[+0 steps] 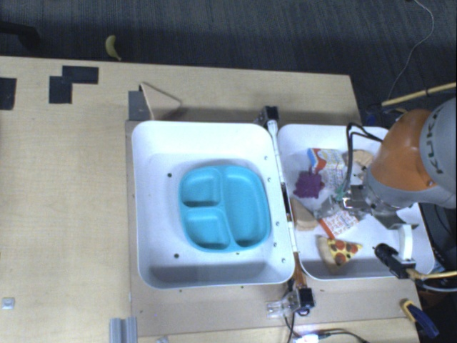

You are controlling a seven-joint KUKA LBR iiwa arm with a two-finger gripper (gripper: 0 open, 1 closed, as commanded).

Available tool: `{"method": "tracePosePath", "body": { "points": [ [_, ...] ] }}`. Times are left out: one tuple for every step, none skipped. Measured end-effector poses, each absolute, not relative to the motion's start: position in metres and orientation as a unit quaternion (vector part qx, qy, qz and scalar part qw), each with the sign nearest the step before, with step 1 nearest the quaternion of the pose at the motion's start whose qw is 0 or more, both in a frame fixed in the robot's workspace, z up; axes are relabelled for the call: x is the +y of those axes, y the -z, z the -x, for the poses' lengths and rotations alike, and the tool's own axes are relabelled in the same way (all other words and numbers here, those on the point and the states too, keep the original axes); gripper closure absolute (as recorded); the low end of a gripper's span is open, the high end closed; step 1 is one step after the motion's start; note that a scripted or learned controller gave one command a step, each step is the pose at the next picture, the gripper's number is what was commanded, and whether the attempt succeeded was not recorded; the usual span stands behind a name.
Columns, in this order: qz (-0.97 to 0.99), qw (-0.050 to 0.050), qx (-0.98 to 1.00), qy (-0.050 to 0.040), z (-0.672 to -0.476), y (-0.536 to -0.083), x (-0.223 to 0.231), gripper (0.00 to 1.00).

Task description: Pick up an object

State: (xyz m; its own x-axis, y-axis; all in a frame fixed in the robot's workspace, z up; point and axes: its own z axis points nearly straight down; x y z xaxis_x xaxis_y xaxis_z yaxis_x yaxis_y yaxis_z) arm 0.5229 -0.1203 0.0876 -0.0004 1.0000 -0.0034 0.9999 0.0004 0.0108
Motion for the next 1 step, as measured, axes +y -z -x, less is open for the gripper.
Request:
{"method": "tracePosePath", "body": {
  "points": [
    [-0.706, 0.008, 0.708, -0.0046, -0.5252, -0.0993, -0.1201, 1.00]
  ]
}}
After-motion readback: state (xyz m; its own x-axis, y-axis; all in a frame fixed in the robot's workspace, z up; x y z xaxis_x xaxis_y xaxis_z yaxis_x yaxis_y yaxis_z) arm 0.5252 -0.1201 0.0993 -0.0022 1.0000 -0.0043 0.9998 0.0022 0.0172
